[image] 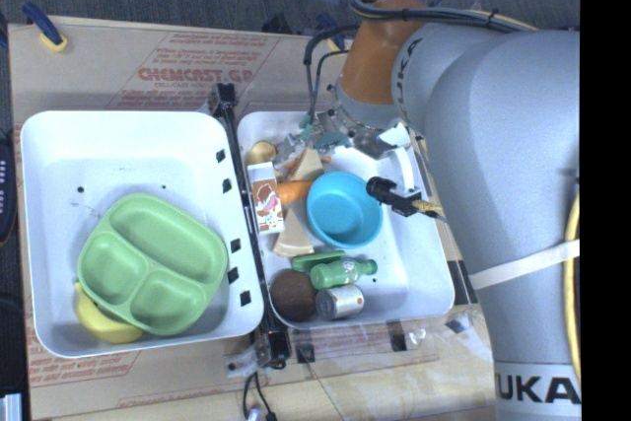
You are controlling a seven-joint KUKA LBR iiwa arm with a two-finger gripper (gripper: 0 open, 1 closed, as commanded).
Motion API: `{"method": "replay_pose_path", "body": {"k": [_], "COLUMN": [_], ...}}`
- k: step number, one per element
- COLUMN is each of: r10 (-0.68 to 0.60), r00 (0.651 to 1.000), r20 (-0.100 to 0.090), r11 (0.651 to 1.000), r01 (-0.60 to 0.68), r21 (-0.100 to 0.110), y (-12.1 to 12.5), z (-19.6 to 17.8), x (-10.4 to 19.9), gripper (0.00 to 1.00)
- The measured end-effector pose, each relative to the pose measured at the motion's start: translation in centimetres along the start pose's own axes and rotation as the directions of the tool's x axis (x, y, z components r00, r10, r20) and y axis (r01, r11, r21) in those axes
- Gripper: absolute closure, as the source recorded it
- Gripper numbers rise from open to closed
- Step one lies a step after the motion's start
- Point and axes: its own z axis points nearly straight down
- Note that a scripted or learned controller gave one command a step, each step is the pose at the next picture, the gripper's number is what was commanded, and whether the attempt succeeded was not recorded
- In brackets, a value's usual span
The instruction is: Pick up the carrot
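You can make out red print on the cardboard sheet (pixel 148 64) under the bins: "CHEMCAST GP", with smaller lines around it too blurry to read. Bottom right, the arm's base (pixel 532 380) has white letters "UKA", cut off by the edge. The small carton (pixel 266 199) has a picture label, nothing legible.

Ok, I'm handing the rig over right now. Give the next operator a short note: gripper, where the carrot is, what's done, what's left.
Gripper: down at the far end of the right bin; too cluttered there to tell whether it is open or shut.
Carrot: orange piece in the right bin, between the blue bowl and the small carton, partly under a tan wedge. It appears to be lying in the bin, not lifted.
Left bin: green divided plate over a yellow item.
Done: arm is over the right bin.
Left: grasp the carrot and lift it.
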Motion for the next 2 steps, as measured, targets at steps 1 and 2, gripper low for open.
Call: {"method": "replay_pose_path", "body": {"k": [1,2], "r10": [0.029,0.210], "r00": [1.000,0.978], "r20": [-0.003,-0.005], "r11": [1.000,0.978], "r01": [-0.029,-0.210], "r21": [0.011,0.014], "y": [-2.7,-7.0], "z": [0.4,0.5], "x": [2.3,2.5], "gripper": [0.00,0.00]}}
